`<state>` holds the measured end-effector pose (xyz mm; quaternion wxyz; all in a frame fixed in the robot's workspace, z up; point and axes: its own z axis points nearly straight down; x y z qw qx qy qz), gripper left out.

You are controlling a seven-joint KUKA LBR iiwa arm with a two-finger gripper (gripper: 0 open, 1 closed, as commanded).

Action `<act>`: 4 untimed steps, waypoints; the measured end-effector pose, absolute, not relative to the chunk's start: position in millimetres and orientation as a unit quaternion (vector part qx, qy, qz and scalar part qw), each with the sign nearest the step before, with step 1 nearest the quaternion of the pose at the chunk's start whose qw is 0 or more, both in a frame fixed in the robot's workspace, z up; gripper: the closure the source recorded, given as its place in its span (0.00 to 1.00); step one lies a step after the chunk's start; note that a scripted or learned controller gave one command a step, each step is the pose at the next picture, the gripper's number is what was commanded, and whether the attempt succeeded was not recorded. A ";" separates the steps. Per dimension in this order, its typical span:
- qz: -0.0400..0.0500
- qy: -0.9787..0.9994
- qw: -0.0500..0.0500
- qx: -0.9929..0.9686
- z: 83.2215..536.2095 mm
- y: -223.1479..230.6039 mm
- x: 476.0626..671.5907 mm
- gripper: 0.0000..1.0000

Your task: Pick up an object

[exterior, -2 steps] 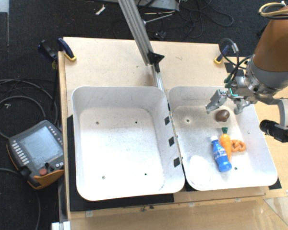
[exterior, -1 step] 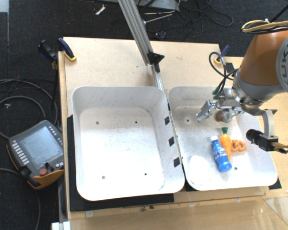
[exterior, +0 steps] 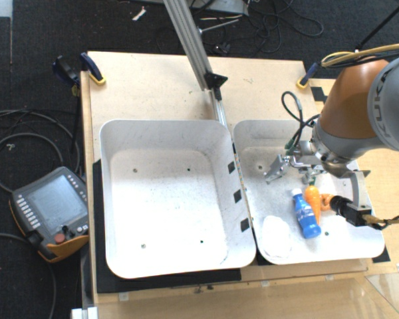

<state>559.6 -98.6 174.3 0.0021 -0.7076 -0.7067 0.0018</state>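
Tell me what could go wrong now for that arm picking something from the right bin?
The blue bottle and orange object lie touching, so the tool might catch both or knock one aside. The white round object hardly stands out against the right bin, so it may be missed.

My pincer (exterior: 277,169) looks like bare grey metal with a dull sheen, and the band above my wrist (exterior: 349,102) is glossy orange. Both white bins, left (exterior: 120,138) and right (exterior: 253,135), look like matt plastic, speckled and scuffed. The blue bottle (exterior: 306,215) is smooth, shiny plastic. The bench (exterior: 153,85) looks like pale, matt wood board.
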 end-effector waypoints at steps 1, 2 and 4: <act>0.002 -0.707 0.003 -0.707 112.6 -93.3 563.9 0.00; 0.000 -0.707 0.000 -0.708 126.7 -93.9 565.6 1.00; -0.002 -0.708 -0.003 -0.706 230.8 -99.0 559.6 1.00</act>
